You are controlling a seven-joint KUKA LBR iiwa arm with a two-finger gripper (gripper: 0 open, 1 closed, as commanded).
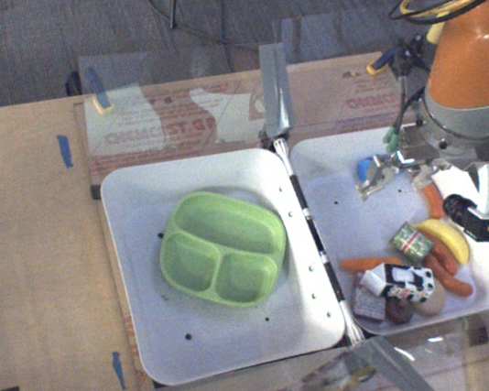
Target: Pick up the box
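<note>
A small green box (411,242) lies tilted in the right bin (346,219), touching a yellow banana (450,240). A black-and-white cow-patterned carton (409,281) rests just below it, near the bin's front. My gripper (376,179) hangs over the upper middle of the right bin, up and to the left of the green box and apart from it. A small blue object (365,166) sits right beside the gripper. The grey arm with its orange band (468,60) comes in from the upper right.
Orange carrots (364,264) (454,280), a purplish packet (370,299) and a brown round item (401,309) crowd the right bin's front. The left bin (158,344) holds a green divided plate (223,249). A metal divider (310,225) separates the bins.
</note>
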